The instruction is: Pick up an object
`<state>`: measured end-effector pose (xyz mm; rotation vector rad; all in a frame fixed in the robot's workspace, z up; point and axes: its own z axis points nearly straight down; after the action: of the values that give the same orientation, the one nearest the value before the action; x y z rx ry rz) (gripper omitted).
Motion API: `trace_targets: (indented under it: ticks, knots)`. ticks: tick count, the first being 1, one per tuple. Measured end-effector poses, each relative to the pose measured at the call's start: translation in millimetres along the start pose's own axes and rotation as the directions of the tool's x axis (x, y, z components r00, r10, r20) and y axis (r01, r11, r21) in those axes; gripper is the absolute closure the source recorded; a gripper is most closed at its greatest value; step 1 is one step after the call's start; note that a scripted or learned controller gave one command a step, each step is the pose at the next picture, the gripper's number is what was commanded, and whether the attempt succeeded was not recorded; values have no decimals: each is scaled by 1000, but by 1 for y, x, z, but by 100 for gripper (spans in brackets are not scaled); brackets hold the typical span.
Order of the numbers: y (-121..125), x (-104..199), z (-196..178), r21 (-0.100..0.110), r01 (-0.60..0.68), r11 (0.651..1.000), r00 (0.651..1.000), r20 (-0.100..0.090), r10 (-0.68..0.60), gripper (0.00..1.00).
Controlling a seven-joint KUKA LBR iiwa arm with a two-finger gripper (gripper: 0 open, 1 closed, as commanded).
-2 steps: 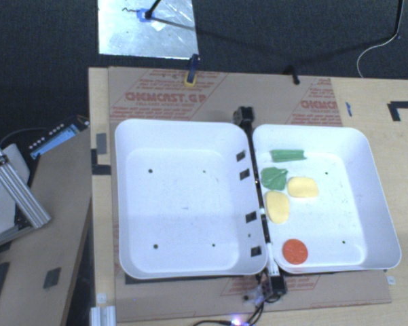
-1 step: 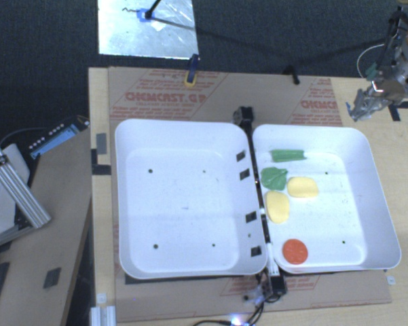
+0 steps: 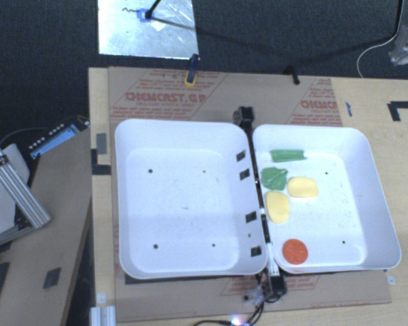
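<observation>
The right bin (image 3: 366, 182) on the tabletop holds a green strip (image 3: 288, 155), a green leafy piece (image 3: 274, 178), two yellow pieces (image 3: 302, 187) (image 3: 277, 207) and an orange disc (image 3: 295, 251); the jaws' state cannot be told

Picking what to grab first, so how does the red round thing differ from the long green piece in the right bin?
The red round piece is a disc shape near the front edge of the right bin; the long green piece is a narrow bar near the back. Red lies alone; green lies closer to its neighbours. Both lie flat near the divider.
</observation>
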<state>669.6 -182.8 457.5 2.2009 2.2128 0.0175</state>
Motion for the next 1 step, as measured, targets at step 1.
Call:
trace_targets:
  ticks: [1]
  knots:
    - [1, 19, -85, 9, 1, 1000, 1000, -4, -1, 100]
